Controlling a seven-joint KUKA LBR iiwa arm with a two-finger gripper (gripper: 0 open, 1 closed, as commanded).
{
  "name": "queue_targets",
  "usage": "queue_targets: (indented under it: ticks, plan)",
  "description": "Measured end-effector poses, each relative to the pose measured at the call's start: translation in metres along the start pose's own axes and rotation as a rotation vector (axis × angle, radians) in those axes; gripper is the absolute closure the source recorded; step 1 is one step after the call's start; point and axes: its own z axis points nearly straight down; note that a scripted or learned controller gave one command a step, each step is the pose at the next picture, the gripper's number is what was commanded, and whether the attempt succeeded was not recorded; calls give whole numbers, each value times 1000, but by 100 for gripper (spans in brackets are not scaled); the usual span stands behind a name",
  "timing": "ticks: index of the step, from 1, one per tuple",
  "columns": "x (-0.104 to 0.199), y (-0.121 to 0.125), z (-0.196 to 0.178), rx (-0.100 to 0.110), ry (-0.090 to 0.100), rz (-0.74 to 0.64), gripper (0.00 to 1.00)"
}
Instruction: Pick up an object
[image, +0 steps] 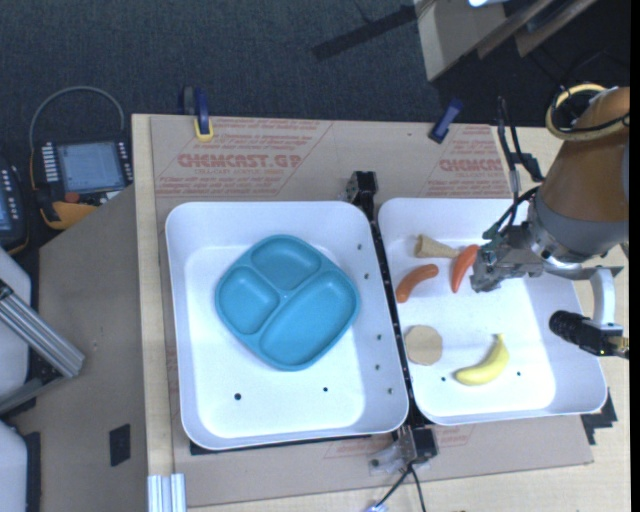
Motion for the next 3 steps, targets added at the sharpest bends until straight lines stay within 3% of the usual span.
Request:
queue_targets:
  ticks: [3]
  plan:
    - [162, 19, -21, -5, -2, -1, 100]
